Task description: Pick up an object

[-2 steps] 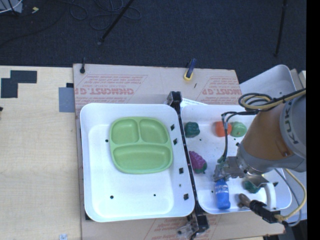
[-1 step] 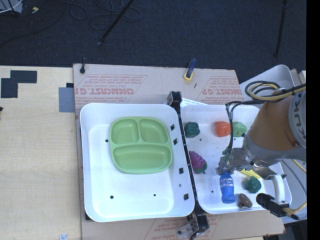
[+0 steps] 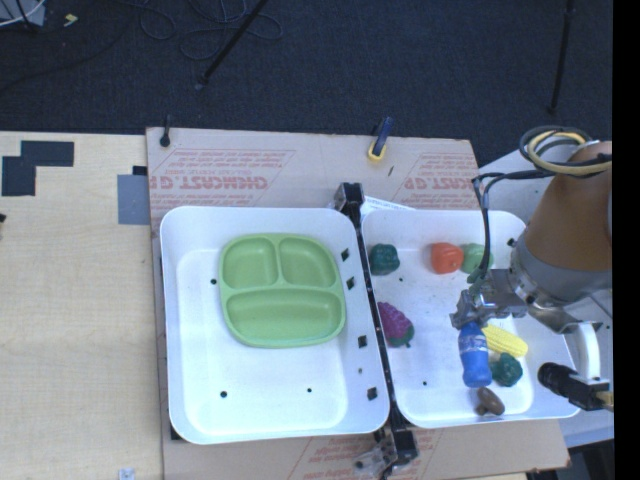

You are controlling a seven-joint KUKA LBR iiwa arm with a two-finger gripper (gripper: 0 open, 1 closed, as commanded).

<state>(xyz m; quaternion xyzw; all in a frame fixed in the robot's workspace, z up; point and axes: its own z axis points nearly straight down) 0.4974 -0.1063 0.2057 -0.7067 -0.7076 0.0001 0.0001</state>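
one blue bottle (image 3: pixel 474 357), just left of the yellow corn (image 3: pixel 505 342), lies under the gripper (image 3: pixel 473 316); jaw state cannot be told. likely light, rigid, slippery; grasp across its middle.

Light wooden desk (image 3: pixel 70 318), printed cardboard sheet (image 3: pixel 250 173) on the desk, yellow clamp (image 3: pixel 379 143) at the cardboard's far edge, black cables (image 3: pixel 190 13) beyond the cardboard
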